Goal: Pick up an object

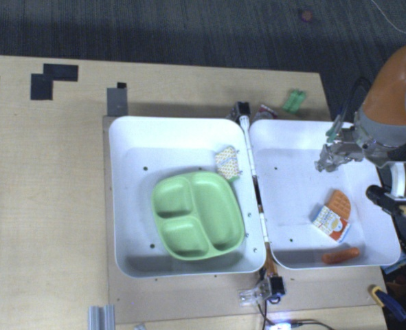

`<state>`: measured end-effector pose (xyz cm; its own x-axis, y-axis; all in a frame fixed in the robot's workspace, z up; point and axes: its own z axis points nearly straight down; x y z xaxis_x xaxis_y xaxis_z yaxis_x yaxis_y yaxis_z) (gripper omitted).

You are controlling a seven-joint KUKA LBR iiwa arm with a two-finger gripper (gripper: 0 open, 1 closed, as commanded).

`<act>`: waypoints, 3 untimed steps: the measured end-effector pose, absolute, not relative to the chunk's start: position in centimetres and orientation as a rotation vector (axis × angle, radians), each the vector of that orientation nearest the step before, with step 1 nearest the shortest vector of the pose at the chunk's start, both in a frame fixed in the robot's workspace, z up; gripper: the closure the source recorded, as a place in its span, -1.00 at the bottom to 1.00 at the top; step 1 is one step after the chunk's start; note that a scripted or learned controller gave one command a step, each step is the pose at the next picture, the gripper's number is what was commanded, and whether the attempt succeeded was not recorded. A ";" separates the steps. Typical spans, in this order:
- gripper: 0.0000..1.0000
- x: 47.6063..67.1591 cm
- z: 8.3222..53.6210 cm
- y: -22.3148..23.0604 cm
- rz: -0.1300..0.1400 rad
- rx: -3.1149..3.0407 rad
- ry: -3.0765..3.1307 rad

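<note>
Two shallow white bins sit side by side on my bench, the left white bin [123,184] and the right white bin [285,143]. My grey metal two-finger gripper [333,155] hangs over the upper right part of the right bin, with nothing between its fingers that I can see. I cannot tell how wide it is open, because the tips are small and dark from up here. I think I am at the reaching step: nothing is picked up yet. The closest thing to grab is the small flat orange and white packet [332,216], which lies in the right bin, below the gripper and a bit apart from it. Near the bottom wall of that bin lies a thin orange-red stick [340,256]. To get the packet, I judge that the arm has to move toward the near side of the bin, go down, and close on the packet's edges. In the left bin sits a big light green plastic tray with three sections [197,214], and a small crumpled patterned wrapper [227,161] touches its top right corner. Much of the arm is cut off at the right side.
</note>
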<state>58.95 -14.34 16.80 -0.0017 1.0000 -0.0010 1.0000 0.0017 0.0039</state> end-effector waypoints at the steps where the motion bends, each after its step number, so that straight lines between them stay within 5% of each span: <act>1: 1.00 65.3 8.6 -18.2 0.005 2.211 2.223; 2: 1.00 66.4 17.2 -20.6 0.006 2.212 2.222; 3: -1.00 66.3 17.1 -20.5 0.004 2.213 2.224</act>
